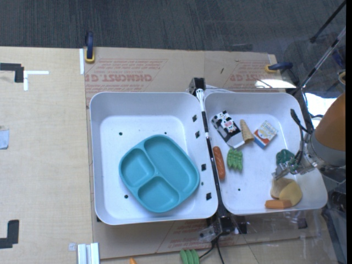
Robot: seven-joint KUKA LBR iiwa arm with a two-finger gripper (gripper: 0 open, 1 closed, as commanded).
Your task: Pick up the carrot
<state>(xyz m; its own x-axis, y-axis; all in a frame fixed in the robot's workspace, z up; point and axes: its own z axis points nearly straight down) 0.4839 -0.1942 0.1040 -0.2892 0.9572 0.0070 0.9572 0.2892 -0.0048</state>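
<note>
Smooth tapered orange carrot [278,204] lies beside a pale rounded slice [287,191]; whether the jaws [283,172] are clenched, I cannot tell.

The arm [335,131] reaches in from the right, claw [285,171] lowered.

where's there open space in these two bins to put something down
Left bin: bare floor behind the blue divided plate. Right bin: a bare middle patch between the green toy and the carrot. Crowded near the end effector.
</note>
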